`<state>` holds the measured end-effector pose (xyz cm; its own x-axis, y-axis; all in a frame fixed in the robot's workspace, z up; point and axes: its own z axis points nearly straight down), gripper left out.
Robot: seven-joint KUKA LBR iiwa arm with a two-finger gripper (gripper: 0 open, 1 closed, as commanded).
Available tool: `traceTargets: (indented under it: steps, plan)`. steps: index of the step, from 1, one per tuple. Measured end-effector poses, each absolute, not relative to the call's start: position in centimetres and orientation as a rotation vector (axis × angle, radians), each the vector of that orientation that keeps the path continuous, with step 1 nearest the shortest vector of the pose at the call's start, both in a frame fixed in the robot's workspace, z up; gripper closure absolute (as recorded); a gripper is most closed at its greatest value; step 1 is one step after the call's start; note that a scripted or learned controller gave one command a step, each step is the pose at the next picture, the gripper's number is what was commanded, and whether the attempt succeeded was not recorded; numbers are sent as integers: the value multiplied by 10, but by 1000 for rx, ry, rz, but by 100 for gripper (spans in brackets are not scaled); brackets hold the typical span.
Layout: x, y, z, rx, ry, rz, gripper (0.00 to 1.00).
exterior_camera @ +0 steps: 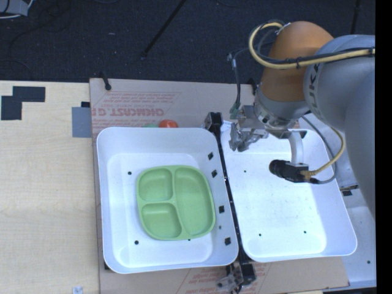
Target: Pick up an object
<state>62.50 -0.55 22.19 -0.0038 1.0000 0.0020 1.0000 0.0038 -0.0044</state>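
Observation:
A light green divided plate (176,202) with three compartments lies flat in the middle of the left bin (116,164). My gripper (244,138) hangs below the orange wrist band, over the far left corner of the right bin (294,225), close to the divider between the two bins. It is well apart from the plate, up and to the right of it. Nothing shows under or in the gripper.
A small red-orange object (168,124) sits just behind the left bin's far rim on the cardboard. A black part on a yellow cable (288,169) hangs from the arm over the right bin. A black clamp strip (222,182) runs between the bins.

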Motion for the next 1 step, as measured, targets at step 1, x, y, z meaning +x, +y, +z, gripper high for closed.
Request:
traceTargets:
  steps: [1]
  plan:
    - [608,43,217,-2214,-2222,5,100]
